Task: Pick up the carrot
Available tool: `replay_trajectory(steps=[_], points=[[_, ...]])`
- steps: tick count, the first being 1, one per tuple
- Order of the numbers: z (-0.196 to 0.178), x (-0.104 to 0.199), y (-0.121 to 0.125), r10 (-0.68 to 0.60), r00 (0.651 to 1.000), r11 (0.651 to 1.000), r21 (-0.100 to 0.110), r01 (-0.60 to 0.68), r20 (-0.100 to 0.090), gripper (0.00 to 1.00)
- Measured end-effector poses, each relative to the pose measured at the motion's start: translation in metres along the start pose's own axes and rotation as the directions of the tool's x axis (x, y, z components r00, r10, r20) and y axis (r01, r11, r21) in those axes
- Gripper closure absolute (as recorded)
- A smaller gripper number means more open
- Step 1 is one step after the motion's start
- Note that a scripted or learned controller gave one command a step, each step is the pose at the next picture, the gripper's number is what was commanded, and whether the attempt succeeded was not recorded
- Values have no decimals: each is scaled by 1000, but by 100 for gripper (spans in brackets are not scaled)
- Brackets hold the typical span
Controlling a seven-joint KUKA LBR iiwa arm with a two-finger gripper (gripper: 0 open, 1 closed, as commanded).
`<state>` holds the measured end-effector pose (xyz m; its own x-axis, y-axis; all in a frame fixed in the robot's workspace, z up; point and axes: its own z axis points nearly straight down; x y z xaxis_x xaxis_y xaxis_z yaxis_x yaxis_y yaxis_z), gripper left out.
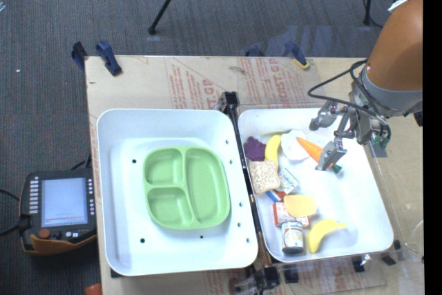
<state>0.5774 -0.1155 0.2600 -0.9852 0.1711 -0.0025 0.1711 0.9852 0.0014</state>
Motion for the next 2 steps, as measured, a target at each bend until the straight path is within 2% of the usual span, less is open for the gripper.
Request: replay_trajectory(steps=[1, 2], points=[[83, -55, -41, 79, 997, 997, 0, -79, -9, 0], [162, -51, -62, 298, 954, 954, -5, -298, 22, 0]])
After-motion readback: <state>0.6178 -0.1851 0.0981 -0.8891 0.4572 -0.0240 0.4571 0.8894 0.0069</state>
